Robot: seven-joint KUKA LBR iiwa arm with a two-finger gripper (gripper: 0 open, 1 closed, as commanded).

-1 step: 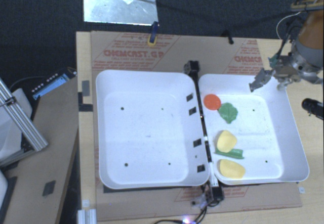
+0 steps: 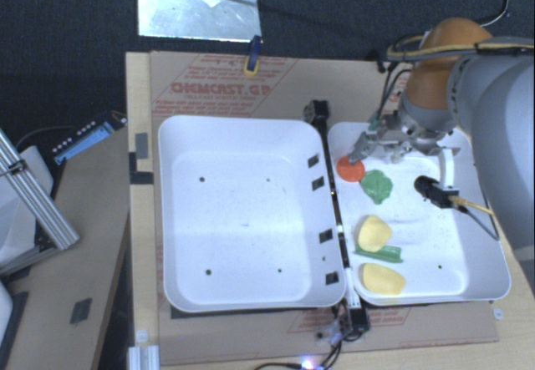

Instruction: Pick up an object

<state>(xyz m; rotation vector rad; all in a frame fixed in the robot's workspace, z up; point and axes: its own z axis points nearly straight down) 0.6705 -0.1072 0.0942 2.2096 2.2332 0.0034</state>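
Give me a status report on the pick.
Gripper low over right bin, at the orange disc. Grasp unconfirmed. Green piece close beside the disc.

The gripper (image 2: 361,152) partly covers an orange piece (image 2: 351,169), perhaps round.

Foil sheet (image 2: 167,9) beyond cardboard base (image 2: 219,76)

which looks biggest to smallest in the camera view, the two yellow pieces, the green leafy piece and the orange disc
1. lower yellow piece
2. upper yellow piece and green leafy piece, too alike to rank
3. orange disc
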